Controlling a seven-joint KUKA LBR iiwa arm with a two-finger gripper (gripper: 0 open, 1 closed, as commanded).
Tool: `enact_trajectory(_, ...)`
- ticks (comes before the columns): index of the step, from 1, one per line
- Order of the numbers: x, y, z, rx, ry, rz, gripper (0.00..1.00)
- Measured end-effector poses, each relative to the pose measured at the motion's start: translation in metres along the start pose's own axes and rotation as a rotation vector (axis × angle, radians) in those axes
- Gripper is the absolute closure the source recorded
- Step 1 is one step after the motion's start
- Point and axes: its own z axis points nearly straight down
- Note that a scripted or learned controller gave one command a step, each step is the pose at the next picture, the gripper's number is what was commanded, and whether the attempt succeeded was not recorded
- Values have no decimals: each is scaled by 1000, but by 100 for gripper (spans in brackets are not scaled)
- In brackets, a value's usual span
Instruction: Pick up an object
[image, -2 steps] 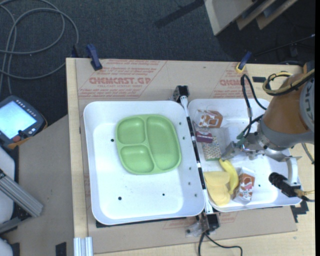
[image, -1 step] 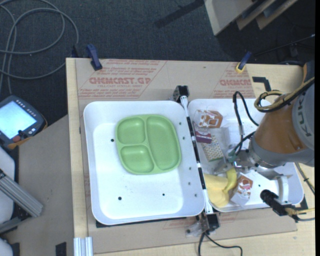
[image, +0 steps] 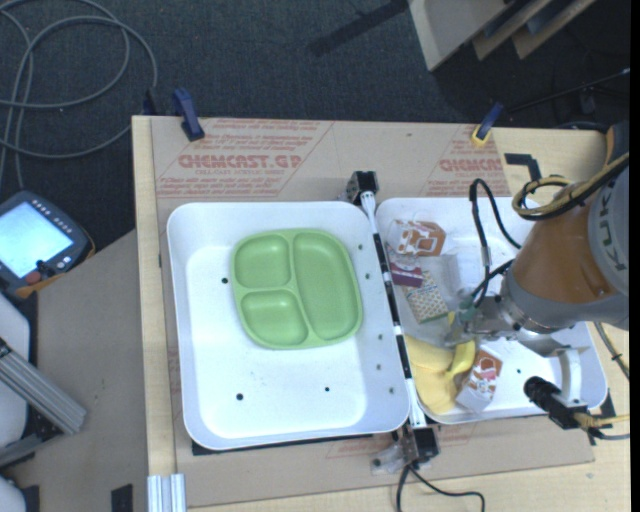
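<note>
found at the near edge of the right bin (image: 598, 385) a small red-and-white carton (image: 483, 378), tilted, touching a yellow object (image: 432, 367) on its left. noted the yellow object lying against the bin's left wall, in the near left corner. saw the gripper (image: 463, 323) just beyond those two, lowered into the bin's clutter from the right, right above the top of the yellow object. could not tell the gripper's state, apart or together, since the wrist hid it from above; could make out nothing clamped in it. traced the grey arm (image: 548, 315) back to the right, with its orange band (image: 562, 262) over the bin's right half. spotted a checked packet (image: 430, 298) just left of the gripper, a purplish wrapper (image: 405, 272) touching it further back, and a red-and-white packet (image: 420, 238) near the far left corner. counted all the pickable things in the right bin, crowded along its left side. found in the left bin (image: 200, 300) a green divided plate (image: 297, 287), flat, towards the far side. noted, furthest off, a blue clamp (image: 187, 112) and a yellow clamp (image: 487, 122) on the bench's far edge.
</note>
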Motion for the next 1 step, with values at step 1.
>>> enact_trajectory(1,81,23,-90,1,1,-2,100)
